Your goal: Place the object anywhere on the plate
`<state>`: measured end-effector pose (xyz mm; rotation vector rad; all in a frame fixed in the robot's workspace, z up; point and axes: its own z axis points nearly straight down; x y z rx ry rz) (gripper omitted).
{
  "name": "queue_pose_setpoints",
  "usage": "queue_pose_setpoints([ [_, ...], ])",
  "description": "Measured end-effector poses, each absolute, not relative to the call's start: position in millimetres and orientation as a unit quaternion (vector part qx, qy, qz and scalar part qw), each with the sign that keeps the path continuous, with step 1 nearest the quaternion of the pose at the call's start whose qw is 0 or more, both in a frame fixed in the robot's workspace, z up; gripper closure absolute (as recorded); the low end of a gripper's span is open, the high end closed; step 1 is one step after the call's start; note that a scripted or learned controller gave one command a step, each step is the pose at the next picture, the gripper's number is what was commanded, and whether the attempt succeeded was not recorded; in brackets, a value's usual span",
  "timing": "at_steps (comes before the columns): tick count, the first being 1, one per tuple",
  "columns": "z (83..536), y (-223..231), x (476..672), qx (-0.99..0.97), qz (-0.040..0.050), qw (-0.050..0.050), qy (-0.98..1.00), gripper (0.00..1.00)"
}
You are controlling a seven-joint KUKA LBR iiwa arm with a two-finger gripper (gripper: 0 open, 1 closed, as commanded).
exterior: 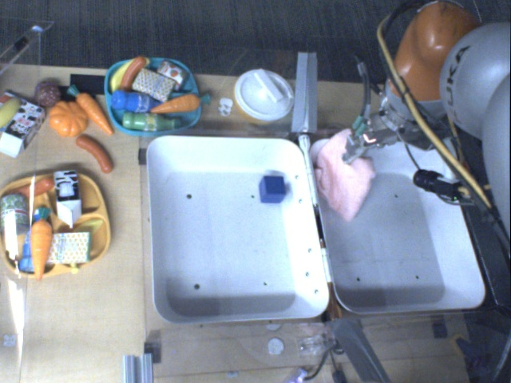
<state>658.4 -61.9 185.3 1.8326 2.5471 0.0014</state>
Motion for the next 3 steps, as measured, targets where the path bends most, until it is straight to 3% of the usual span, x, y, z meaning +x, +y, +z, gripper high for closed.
queue_pose_setpoints([
  [1, 225.4, -60.2, 659.9, 0.581, 0.0011, 0.002, 0.814, 1.0],
  [3, 238.5, 24.9, 587.6, 0.217, 0.0011, 0.002, 0.976, 1.0],
])
